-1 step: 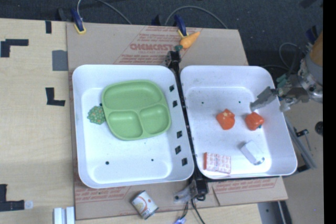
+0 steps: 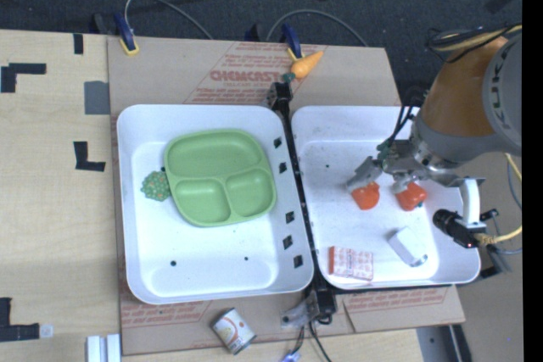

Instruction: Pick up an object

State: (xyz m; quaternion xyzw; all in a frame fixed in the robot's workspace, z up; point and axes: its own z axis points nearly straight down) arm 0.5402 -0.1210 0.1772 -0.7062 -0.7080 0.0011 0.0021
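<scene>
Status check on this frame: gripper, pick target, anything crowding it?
Gripper low over right bin, nothing seen held. Two orange-red pieces just beneath it. Grey block and red-white packet lie nearer the front, apart.

Glossy white plastic bins [image 2: 136,267], smooth matt green plastic plate [image 2: 221,176]

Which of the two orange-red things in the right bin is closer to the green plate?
The left orange-red piece; the other orange-red piece lies farther from the green plate.
</scene>
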